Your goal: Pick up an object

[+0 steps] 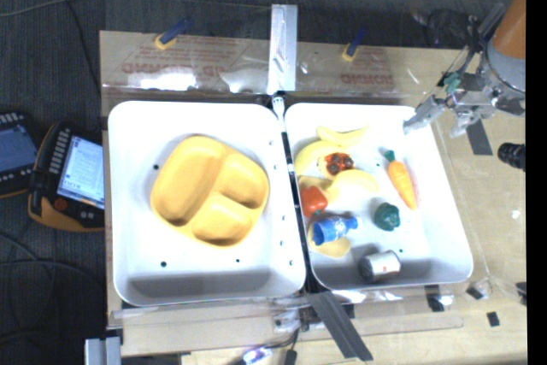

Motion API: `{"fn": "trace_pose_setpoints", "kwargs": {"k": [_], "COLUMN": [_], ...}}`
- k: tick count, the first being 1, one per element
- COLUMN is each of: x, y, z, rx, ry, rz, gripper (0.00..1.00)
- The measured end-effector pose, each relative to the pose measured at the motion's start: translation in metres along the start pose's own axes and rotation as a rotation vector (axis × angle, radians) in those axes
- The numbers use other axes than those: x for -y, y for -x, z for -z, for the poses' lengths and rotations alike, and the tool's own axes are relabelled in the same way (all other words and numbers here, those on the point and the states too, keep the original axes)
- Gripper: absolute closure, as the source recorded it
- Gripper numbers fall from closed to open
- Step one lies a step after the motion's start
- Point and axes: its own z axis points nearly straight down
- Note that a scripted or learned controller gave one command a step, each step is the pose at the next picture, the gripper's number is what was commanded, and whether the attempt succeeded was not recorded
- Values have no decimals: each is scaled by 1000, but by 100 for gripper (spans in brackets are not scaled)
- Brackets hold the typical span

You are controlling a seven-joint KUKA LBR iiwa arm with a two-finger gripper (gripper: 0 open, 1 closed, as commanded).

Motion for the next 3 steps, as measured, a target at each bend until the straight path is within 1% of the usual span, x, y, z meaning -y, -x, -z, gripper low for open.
{"fn": "trace_pose_setpoints", "kwargs": {"k": [1, 2, 3], "x": [-6, 6, 7], "y": [1, -4, -4], "z": [-126, -151, -143], "rx": [-3, -8, -4], "ry": [-1, 7, 5], "rz": [166, 117, 118], "gripper": [0, 0, 100]}}
